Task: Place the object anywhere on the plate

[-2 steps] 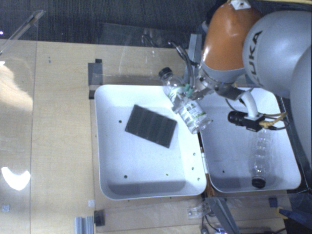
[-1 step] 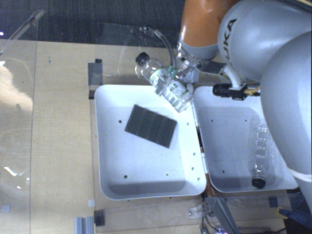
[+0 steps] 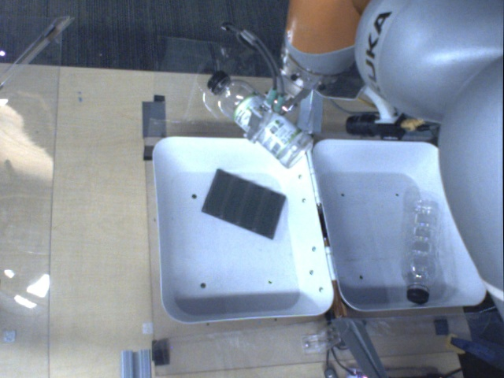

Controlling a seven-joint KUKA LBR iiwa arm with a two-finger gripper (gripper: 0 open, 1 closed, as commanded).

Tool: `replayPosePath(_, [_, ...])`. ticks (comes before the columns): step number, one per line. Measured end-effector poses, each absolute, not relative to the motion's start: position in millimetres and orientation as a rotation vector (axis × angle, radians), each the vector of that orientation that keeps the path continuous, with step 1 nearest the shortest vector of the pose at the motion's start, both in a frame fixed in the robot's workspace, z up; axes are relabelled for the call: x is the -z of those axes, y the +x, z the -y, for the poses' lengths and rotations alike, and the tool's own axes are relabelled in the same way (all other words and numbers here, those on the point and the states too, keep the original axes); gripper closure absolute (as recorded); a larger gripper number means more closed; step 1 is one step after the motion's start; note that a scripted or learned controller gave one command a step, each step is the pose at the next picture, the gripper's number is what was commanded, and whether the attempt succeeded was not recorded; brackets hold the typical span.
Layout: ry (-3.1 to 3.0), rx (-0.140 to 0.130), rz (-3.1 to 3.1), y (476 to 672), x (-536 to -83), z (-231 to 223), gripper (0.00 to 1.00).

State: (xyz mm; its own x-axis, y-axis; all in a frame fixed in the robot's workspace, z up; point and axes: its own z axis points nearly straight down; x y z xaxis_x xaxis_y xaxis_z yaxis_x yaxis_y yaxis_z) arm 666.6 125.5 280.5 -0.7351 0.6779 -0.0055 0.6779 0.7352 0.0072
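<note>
The grey arm point(image 3: 425, 46) with its orange band point(image 3: 323, 10) reaches in from the right, above the far edge of the bins. Its tool point(image 3: 290, 105) sits over the far right corner of the left bin point(image 3: 169, 211) and grips a clear plastic bottle point(image 3: 256, 120); the bottle body lies between the fingers, at about its middle. The bottle is tilted, its capped neck pointing up and to the left beyond the bin's far rim, its base hanging over the divide between the two bins. It is off the surface and touches neither bin. The plate point(image 3: 244, 203) (a flat dark rectangle, set askew) lies on the floor of the left bin, toward its middle, with white floor showing all round it. The held bottle is near the plate's far right corner but apart from it. In the right bin point(image 3: 354, 235) a second clear bottle point(image 3: 420, 250) lies along the right wall, dark cap toward the near side. Both bins rest side by side on the pale wooden desk point(image 3: 94, 211).
</note>
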Motion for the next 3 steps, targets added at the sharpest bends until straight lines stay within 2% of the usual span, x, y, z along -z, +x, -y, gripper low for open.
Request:
replayPosePath(1, [0.584, -0.004, -3.084, 650.1, -194, -125, 1.00])
replayPosePath(2, [0.584, -0.006, -3.081, 650.6, -195, -125, 0.00])
replayPosePath(3, [-0.230, -0.005, -3.128, 564.5, -140, -165, 0.00])
